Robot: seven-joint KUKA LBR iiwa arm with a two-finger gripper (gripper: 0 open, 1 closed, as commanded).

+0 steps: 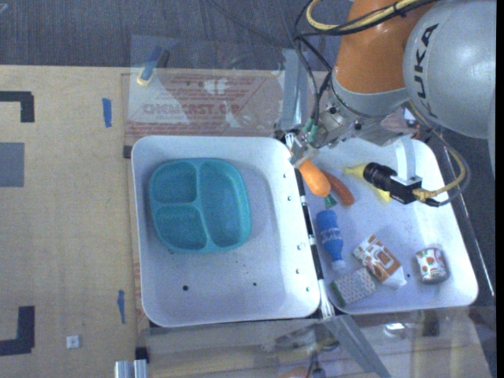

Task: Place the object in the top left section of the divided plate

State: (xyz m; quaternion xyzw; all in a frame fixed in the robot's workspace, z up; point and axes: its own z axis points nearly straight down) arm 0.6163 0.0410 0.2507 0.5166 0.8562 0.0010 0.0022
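Two bins side by side on bench (63,211). Left bin (268,290): plate (201,205) in upper left part. Right bin (449,235): carrot (315,179) at upper left, just under gripper (303,146); bottle (329,236) below carrot; two cartons (378,260) (354,286) right of bottle; can (431,264) far right; arm (409,46) above.

Teal divided plate (200,205) flat in left bin; orange carrot (316,179) in right bin's near-left corner.
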